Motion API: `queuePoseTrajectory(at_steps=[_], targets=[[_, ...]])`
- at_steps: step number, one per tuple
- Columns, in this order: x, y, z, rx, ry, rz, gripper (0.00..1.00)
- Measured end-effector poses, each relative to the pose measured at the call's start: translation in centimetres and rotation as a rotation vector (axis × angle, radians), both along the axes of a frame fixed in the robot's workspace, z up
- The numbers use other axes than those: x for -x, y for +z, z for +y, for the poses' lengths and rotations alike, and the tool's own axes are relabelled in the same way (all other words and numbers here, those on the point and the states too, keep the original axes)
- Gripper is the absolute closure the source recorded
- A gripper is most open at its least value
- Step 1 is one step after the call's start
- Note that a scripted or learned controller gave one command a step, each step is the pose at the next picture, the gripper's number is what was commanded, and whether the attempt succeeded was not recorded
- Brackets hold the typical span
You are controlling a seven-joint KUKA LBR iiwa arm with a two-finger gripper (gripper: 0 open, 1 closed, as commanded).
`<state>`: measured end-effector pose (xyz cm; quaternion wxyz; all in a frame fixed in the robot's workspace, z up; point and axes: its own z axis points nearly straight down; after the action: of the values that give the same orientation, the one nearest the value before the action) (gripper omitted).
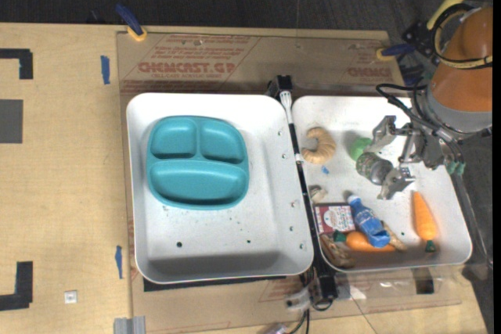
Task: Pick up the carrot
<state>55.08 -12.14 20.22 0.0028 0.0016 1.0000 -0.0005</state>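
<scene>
The carrot [423, 217] is orange with a small green end and lies lengthwise near the right wall of the right bin [462, 254]. My gripper [390, 157] hangs over the middle of that bin, up and to the left of the carrot and apart from it. Its fingers [396, 184] stand spread open. A small grey round piece [369, 166] and a green item [358, 146] lie just left of the fingers; I cannot tell whether they touch.
A tan ring-shaped pastry [318, 145] lies at the right bin's left side. A red packet [333, 217], a blue item [368, 220] and another orange item [362, 242] crowd its front. A teal divided plate [197, 161] sits in the left bin [219, 254].
</scene>
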Motion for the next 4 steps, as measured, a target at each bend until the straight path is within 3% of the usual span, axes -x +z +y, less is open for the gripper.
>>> queuePoseTrajectory(at_steps=[1,2,3,4], targets=[[4.6,1.4,-5.8,0.001,0.139,0.002,0.00],[4.5,-10.8,-9.3,0.001,0.268,-0.001,0.00],[5.8,-11.3,-9.9,0.001,0.236,-0.009,0.00],[5.4,-10.0,-9.8,0.004,0.239,-0.020,1.00]])
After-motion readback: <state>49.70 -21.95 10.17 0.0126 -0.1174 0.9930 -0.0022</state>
